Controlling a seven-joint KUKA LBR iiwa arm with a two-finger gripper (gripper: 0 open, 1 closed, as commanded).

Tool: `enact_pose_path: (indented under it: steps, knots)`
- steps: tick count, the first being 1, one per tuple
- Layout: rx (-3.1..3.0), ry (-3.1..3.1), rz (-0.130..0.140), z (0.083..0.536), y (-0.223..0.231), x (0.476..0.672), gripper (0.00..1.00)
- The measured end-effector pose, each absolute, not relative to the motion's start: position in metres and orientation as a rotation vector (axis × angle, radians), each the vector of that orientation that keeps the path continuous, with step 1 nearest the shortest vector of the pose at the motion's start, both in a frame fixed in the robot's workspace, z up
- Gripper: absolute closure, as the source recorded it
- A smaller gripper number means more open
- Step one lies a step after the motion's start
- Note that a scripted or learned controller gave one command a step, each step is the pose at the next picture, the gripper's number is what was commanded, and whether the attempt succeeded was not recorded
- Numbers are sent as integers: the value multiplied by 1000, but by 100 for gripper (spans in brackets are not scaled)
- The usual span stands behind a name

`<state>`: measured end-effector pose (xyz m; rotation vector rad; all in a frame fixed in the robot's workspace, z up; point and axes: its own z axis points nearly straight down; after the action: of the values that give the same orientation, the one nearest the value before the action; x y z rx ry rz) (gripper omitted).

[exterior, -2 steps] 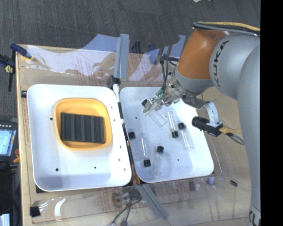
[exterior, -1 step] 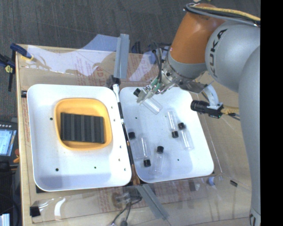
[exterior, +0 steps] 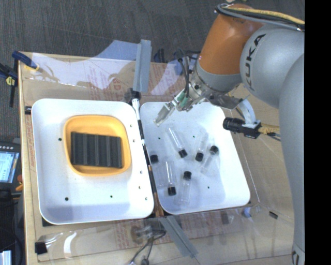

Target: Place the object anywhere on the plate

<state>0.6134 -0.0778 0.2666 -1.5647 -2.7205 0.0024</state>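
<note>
My two-finger gripper (exterior: 164, 115) hovers, slightly parted and empty, over the right white bin's (exterior: 235, 194) far-left corner. Clear black-capped vials (exterior: 176, 140) lie just below-right; the yellow rectangular plate (exterior: 97, 127) sits left.

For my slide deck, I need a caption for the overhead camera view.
KUKA arm's gripper hovers over right bin of clear vials; yellow plate waits in left bin.

- Arm (exterior: 269, 62): smooth, rounded grey casing, with dark "KUKA" lettering on the shell.
- Orange band (exterior: 223, 36): glossy, encircling the arm above the wrist.
- Hand (exterior: 168, 111): slender pale metal parts with green accents.
- Cable (exterior: 258, 13): yellow and black, running along the upper casing.
</note>
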Motion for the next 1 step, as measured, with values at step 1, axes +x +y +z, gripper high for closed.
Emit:
enact_pose_path:
  steps: [1]
  knots:
    - [-1090, -2940, 3, 202, -78, 638, 0]
